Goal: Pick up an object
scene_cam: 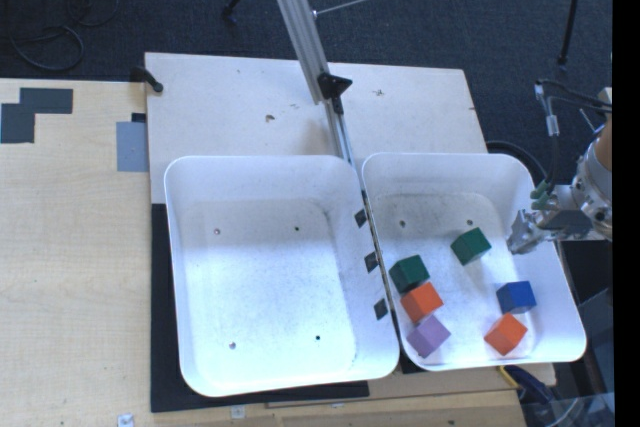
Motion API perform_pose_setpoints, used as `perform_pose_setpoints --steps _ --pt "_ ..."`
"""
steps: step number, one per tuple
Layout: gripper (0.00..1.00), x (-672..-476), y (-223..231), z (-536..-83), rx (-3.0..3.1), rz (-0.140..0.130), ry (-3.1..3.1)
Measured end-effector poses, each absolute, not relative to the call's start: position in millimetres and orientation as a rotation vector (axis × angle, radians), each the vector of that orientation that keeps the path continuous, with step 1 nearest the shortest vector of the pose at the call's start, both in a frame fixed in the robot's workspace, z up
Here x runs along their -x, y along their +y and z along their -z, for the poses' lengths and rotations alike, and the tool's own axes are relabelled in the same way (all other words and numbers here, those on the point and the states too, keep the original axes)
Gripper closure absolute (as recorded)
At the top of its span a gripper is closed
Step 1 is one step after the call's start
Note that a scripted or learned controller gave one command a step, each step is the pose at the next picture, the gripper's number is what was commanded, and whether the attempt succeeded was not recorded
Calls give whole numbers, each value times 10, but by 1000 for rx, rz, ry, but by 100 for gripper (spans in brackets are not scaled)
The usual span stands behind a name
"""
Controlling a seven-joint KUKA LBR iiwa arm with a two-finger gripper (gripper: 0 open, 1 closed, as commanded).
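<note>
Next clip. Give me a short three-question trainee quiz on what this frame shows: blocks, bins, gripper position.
1. How many blocks lie in the right bin?
2. True or false: the gripper is over the left bin.
3. Which block lies nearest the gripper? A) purple block B) green block C) orange block

Key: 1. Six: two green, two orange, one blue, one purple. 2. False; it is at the right bin's right rim. 3. B.

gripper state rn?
Gripper: cannot be told; at the right bin's right rim, nothing visibly held, green cube lies just left of it.
</note>
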State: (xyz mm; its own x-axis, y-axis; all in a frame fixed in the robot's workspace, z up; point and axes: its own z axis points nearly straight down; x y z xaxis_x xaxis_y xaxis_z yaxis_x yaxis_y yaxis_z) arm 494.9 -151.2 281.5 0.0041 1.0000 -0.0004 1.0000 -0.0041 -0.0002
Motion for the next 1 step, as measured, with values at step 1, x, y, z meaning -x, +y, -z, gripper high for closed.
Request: perform_pose_setpoints --steps 1 --pt "100 -5084 -1415 -1676 -2227 8 2230"
